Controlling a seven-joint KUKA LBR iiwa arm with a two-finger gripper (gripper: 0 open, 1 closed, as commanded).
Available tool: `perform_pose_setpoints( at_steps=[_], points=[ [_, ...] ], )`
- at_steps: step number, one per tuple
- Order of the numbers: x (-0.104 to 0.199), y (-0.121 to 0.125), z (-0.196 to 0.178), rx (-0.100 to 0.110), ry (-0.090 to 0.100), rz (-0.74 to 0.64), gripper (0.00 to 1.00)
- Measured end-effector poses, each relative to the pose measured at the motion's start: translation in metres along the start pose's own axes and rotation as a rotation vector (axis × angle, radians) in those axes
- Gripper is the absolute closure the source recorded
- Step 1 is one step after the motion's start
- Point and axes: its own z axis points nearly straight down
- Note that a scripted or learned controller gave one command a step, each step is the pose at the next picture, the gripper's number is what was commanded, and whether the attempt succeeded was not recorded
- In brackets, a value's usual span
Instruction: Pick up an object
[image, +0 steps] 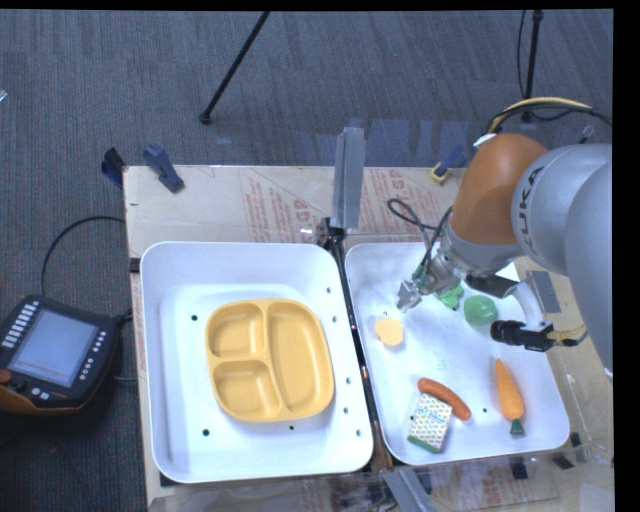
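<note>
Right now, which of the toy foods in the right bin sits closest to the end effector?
The small green piece right beside the end effector; the yellow round piece, green ball, sausage and carrot lie farther off.

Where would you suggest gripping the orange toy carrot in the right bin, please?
Probably across the middle of the orange toy carrot, coming straight down from above. It lies flat, lengthwise toward the bin's near edge, green tip nearest that edge, so fingers should close across its narrow width. It lies apart from the red sausage, leaving room on both sides. The gripper is over the right bin.
</note>
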Motion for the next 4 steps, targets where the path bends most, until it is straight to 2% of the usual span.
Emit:
perform_pose_setpoints(
  at_steps=[1, 2, 3, 4],
  points=[
    [0.0, 0.0, 0.0, 0.0, 0.0, 0.001, 0.0],
    [-0.027, -0.04, 0.014, -0.001, -0.003, -0.03, 0.0],
    [0.014, -0.082, -0.065, -0.006, -0.004, -0.015, 0.0],
    [0.029, -0.116, 0.016, 0.002, 0.001, 0.066, 0.0]
  ],
)
